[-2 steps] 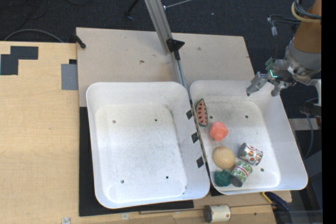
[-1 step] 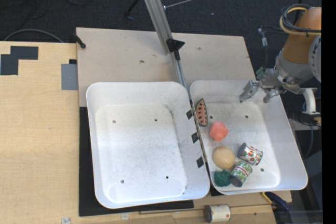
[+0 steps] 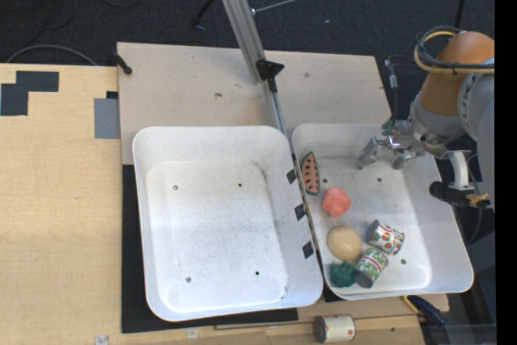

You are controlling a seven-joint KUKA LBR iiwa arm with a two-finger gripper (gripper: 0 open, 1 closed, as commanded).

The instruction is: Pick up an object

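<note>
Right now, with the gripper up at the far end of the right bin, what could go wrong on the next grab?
1. The gripper is spread open with nothing between its fingers, apart from every item, so a straight descent would likely close on bare bin floor.
2. The tan ball, green toy and two small cans sit bunched together; a grab there may nudge neighbours or pinch two.
3. The watermelon slice lies against the bin's left wall, leaving little finger room.
</note>
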